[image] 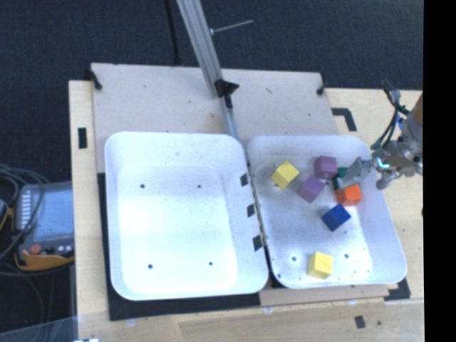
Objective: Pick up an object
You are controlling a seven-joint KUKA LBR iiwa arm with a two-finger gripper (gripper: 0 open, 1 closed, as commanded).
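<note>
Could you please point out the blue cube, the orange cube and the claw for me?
blue cube (335, 217), camera view, on its top face.
orange cube (349, 194), camera view, on its visible top face.
claw (372, 171), camera view, midway between its fingertips, above the right bin's far right side.

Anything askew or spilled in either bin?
Nothing spilled. All blocks sit inside the right bin: two yellow, two purple, one blue, one orange. The right bin sits slightly rotated against the left bin. The pincer hovers by the orange block.
</note>
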